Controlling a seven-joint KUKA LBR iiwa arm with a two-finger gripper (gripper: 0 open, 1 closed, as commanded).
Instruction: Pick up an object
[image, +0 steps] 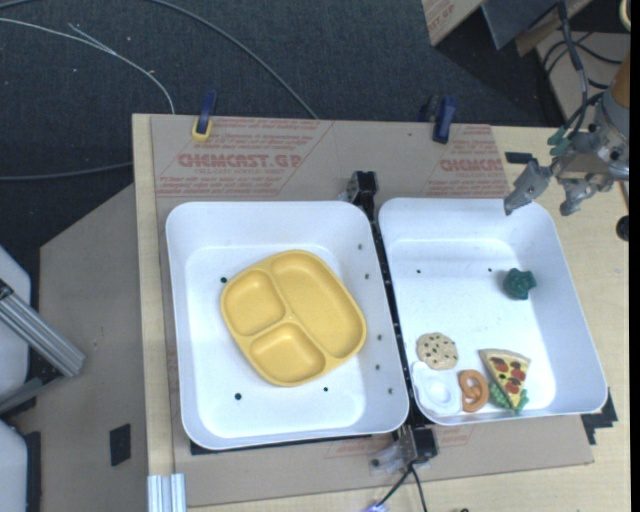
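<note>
Candidate objects, 5 in all, lie in the right bin (560, 240): a green piece (518, 283) alone near the right wall, and at the near edge a cookie (437, 349), a white egg-like piece (436, 389), a pretzel (472, 390) and a pizza slice (505, 377), clustered close together. The gripper (548, 192) hangs above the bin's far right corner, fingers spread apart, grasping nothing. The left bin (190, 300) holds a yellow divided plate (291, 316) (3 compartments). Judgement: no pick made; target choice, descent, closure and lift all remain.
</note>
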